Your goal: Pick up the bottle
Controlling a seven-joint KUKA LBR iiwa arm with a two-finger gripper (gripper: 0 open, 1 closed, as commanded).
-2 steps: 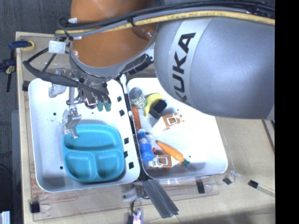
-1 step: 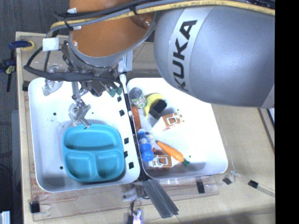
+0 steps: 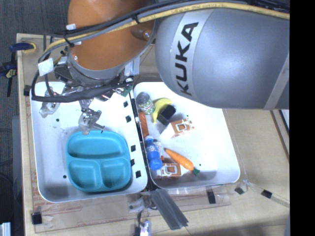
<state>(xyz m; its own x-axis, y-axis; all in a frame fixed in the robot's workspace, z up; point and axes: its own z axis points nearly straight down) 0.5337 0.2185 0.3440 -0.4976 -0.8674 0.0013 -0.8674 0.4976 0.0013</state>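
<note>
A small clear bottle with a blue label (image 3: 153, 155) lies in the right bin (image 3: 224, 146), close to the left wall, its cap pointing to the back. My gripper (image 3: 88, 122) hangs over the left bin (image 3: 47, 146), just above the back edge of a blue divided tray (image 3: 98, 161). The gripper is well to the left of the bottle, across the wall between the bins. Nothing shows in its grasp. The arm's orange band and grey body cover the back of both bins.
Around the bottle lie two carrots (image 3: 178, 159) (image 3: 143, 124), a banana (image 3: 161, 104) with a black block (image 3: 167, 113), two small cartons (image 3: 181, 127) (image 3: 171, 170) and a clear round-capped item (image 3: 143, 101). The blue tray takes up the front of the left bin.
</note>
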